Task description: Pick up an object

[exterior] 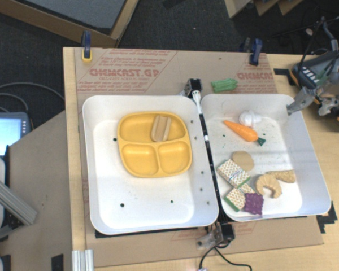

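At the near end of the right bin (311, 168) lies a small purple thing (253, 203), maybe toy grapes. It touches a checked green and white cracker (235, 197). Just past these is a curled tan pastry (270, 186), with a longer tan piece (285, 176) beside it toward the right. A second checked cracker (233, 172) lies tilted near the bin's left wall, and a round tan cookie (243, 161) rests against its far side.

Farther back, an orange carrot (241, 130) with a little green tip lies at a slant. A small white ball-like thing (249, 118) sits just behind it, touching or nearly so.

The left bin (101, 196) holds a yellow plate (155, 144) with three parts. A tan bread stick (160, 128) lies in the big far part. The two near parts have nothing in them.

Past the bins, on the brown board (130, 72), a green toy (224, 85) lies just beyond the right bin's far edge. Two clamps, one with a yellow base (87, 47) and one blue (254, 52), grip the board's far edge.

The gripper (296, 105) reaches in from the right, over the far right corner of the right bin. It is well apart from the food toys. It is blurry and partly cut off, so I cannot tell how wide it is, and I see nothing in it.
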`<state>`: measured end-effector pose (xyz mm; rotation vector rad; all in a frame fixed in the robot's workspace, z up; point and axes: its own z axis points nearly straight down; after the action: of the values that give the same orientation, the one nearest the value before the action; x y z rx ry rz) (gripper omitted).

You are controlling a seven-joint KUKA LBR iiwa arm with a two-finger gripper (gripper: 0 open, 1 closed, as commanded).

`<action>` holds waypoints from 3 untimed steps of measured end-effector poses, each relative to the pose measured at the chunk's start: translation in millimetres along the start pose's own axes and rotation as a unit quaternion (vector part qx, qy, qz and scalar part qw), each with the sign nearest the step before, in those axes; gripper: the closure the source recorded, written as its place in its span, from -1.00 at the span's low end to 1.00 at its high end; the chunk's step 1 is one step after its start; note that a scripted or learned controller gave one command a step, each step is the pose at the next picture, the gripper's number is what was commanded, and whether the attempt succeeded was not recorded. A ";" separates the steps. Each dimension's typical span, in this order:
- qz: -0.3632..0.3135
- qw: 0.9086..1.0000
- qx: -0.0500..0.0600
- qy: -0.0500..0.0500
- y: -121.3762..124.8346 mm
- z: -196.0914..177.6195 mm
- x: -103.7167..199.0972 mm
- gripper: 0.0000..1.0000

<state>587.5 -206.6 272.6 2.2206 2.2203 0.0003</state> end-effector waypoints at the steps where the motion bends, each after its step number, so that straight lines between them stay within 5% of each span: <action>1: -0.003 1.000 0.002 0.002 51.6 89.1 49.7 -1.00; 2: -0.002 1.000 0.000 0.001 80.0 116.7 82.7 -1.00; 3: -0.001 1.000 -0.001 0.000 79.3 114.3 80.0 -1.00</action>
<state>666.9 -126.7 158.3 2.2184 2.2208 0.0014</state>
